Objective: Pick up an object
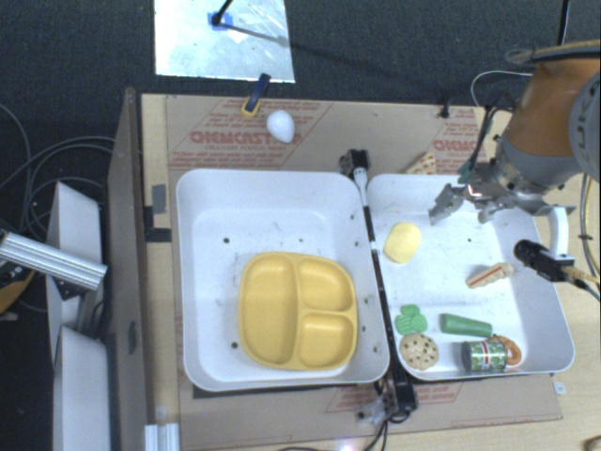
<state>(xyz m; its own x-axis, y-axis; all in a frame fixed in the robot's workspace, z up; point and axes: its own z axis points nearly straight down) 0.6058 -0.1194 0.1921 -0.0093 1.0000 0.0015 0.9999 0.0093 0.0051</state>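
Note:
The right bin (545, 332) holds a pale yellow rounded object (403, 242), a tan hot-dog-like piece (490, 275), a green leafy piece (410, 321), a round speckled cookie (419, 349), a green cylinder (467, 325) and a small can (485, 356). My gripper (462, 210) hangs over the bin's far part, up and to the right of the yellow object. Its fingers are spread open with nothing between them.
A yellow divided plate (299, 308) lies in the left bin (211, 252). A white egg-shaped object (280, 125) and a blue-yellow tool (254, 97) lie on the cardboard behind the bins. A black fitting (540, 256) sticks out over the right bin's right side.

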